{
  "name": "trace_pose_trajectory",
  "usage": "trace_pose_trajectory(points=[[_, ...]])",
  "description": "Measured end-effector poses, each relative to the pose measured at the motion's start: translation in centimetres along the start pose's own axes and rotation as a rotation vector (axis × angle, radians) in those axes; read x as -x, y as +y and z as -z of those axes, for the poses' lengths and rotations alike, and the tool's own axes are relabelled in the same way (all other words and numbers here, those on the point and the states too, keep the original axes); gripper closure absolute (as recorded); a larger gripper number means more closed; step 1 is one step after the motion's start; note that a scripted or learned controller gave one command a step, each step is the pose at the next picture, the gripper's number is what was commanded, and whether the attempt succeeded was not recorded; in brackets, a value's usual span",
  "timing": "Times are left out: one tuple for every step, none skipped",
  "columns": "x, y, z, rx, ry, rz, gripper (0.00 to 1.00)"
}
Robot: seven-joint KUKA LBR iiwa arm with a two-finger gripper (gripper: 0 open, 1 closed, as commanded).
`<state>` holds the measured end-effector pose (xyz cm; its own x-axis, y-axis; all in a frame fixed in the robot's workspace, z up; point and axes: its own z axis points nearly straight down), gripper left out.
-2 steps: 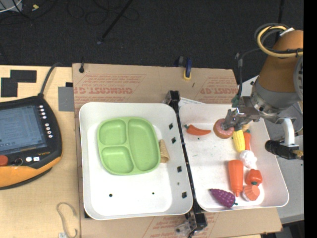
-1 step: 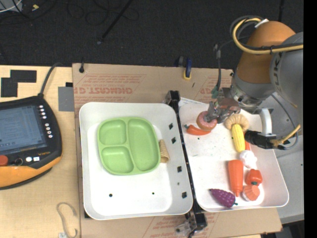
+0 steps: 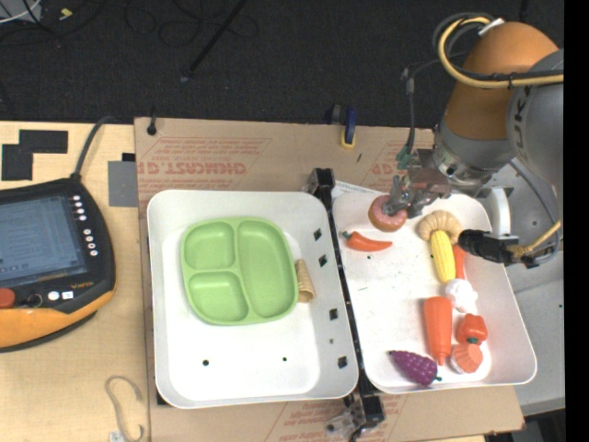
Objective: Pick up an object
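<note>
Pink donut point(image 3: 386, 214) at far left corner of right bin point(image 3: 520, 334), lying flat, close to the bin's back wall. Gripper point(image 3: 402, 201) directly over the donut's right edge, fingers pointing down at it; contact or grasp not resolvable from this angle, jaw state cannot tell. Arm point(image 3: 502, 90) entering from the right, orange band above the wrist, yellow cable looped over its top.

Just in front of the donut: red chili pepper point(image 3: 368, 241), lying crosswise on bin floor, apart from the donut. To the right of the donut: tan bread piece point(image 3: 440, 221), touching top of corn cob point(image 3: 444, 254). Corn lying lengthwise, running front to back. Below corn: small white item point(image 3: 460, 294), then carrot point(image 3: 437, 327) upright along the bin's length. Red-orange items point(image 3: 469, 343) clustered just right of the carrot. Purple grape bunch point(image 3: 415, 366) near front edge of the bin.

Left bin point(image 3: 175, 357): green divided plate point(image 3: 238, 271), three compartments, sitting roughly centred. Small tan object point(image 3: 305, 281) touching the plate's right rim.

Left of the bins on the bench: teach pendant point(image 3: 51, 256), screen lit, orange underside
</note>
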<state>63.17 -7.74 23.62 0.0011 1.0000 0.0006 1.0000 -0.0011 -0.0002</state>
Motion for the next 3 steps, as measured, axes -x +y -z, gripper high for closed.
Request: trace_pose_trajectory(points=[[0.3,-1.1,-0.1,-0.004,-0.001,0.002,1.0],[0.0,0.6,-0.6,-0.001,-0.002,0.008,1.0],[0.7,-0.5,-1.8,-0.004,-0.001,0.001,1.0]])
